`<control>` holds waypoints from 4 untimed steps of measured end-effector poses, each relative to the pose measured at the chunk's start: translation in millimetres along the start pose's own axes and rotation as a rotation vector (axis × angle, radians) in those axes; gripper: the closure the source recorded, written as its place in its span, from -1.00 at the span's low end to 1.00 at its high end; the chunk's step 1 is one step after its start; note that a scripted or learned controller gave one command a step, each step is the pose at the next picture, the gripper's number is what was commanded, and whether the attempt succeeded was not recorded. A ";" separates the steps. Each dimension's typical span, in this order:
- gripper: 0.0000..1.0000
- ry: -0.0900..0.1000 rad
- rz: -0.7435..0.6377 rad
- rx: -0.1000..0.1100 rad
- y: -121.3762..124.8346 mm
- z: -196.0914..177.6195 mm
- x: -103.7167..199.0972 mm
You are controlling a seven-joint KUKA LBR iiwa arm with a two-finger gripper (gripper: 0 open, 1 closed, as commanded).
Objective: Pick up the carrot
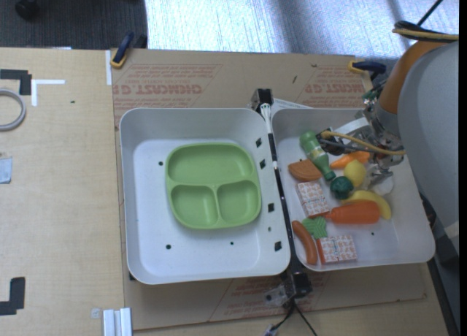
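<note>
you have two shallow white plastic bins side by side on a brown cardboard sheet [182,82] printed with red lettering. the left bin [139,203] has smooth, rounded walls and holds a matte green divided plate [214,185] with three recesses. the right bin [408,243] holds a heap of glossy toy food. the carrot [354,213] lies on its side near the middle of that bin, a smooth orange tapered body with a leafy green top [317,226] at its left end, and a yellow banana [373,201] touches its upper right edge. near it you see a green bottle [319,153], a sausage [304,241] and two small printed cartons [312,197]. the grey arm [438,108] with its orange band hangs over the bin's upper right, and the gripper [379,153] sits low among the toys there, apart from the carrot; you cannot tell how far its claw is open or whether it grips anything.
</note>
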State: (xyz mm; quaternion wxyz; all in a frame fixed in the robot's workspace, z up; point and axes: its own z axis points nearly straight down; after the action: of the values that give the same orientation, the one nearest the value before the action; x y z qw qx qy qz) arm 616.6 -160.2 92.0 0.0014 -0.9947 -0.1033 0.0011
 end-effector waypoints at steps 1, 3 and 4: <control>-1.00 0.000 -0.129 -0.001 -31.3 0.1 -27.3; -1.00 0.000 -0.612 -0.003 -37.7 -128.3 -4.9; -1.00 -0.001 -0.634 -0.002 -44.0 -1.3 11.1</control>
State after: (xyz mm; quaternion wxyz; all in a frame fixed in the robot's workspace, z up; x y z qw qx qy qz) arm 618.5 -114.9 93.4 0.0007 -0.9129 -0.4082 0.0010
